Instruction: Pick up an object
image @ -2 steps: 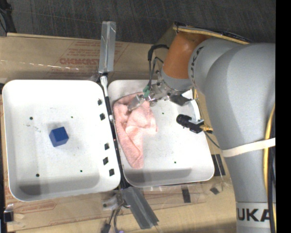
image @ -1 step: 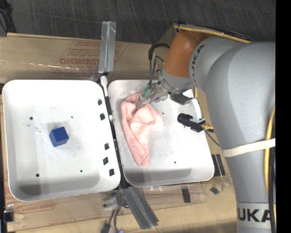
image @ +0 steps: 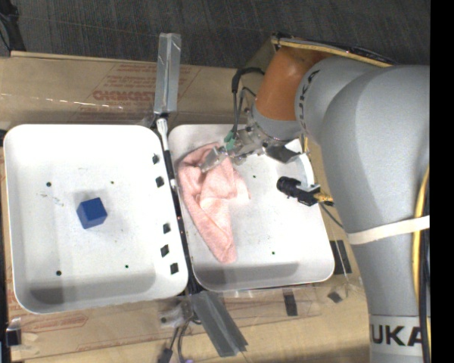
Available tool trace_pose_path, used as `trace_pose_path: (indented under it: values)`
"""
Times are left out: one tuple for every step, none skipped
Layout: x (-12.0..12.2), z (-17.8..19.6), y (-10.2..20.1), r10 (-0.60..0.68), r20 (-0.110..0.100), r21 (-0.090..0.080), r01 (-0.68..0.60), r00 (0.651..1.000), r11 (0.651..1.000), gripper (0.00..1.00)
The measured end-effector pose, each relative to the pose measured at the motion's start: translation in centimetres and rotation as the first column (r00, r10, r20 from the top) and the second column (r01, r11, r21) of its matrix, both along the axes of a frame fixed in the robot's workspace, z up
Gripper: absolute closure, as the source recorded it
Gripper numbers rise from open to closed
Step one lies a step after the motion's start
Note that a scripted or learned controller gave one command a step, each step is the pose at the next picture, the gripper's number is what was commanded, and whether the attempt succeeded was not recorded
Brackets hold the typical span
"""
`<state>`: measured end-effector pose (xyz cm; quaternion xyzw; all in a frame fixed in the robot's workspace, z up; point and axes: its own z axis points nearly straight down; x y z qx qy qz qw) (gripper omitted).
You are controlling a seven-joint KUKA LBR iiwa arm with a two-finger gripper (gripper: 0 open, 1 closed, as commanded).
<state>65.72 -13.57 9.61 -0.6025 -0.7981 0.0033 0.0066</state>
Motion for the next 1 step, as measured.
trace_pose_path:
  values:
    - [-0.03, 0.56, 0.06, 0.002, -0.007, 0.001, -0.002, 1.0, 1.0, 1.0]
